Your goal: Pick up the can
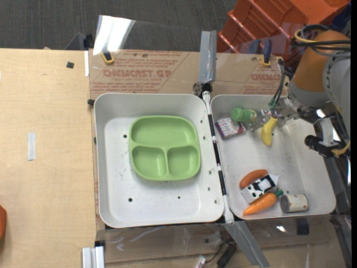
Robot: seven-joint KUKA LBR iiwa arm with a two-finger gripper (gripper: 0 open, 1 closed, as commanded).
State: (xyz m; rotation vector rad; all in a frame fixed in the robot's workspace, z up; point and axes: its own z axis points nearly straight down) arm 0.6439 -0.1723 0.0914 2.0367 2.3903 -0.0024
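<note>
The gripper sits low in the far part of the right bin, reaching in from the right beneath the arm's orange band. Its metal fingers merge with the bin's white floor and with the objects around them, so I cannot tell how they stand or whether anything lies between them. Just to its right, touching or nearly so, a yellow banana hangs down toward the viewer, its upper end hidden by the gripper. Just to its left lies a green bottle, and beyond that a small purple-and-white packet against the bin's left wall.

The can lies on its side well away from the gripper, in the near right corner of the same bin, grey with a pale label too small to read. Beside it lie an orange carrot, a black-and-white carton and a reddish sausage-shaped piece, overlapping one another.

Farther left, the other bin holds a green divided plate.
</note>
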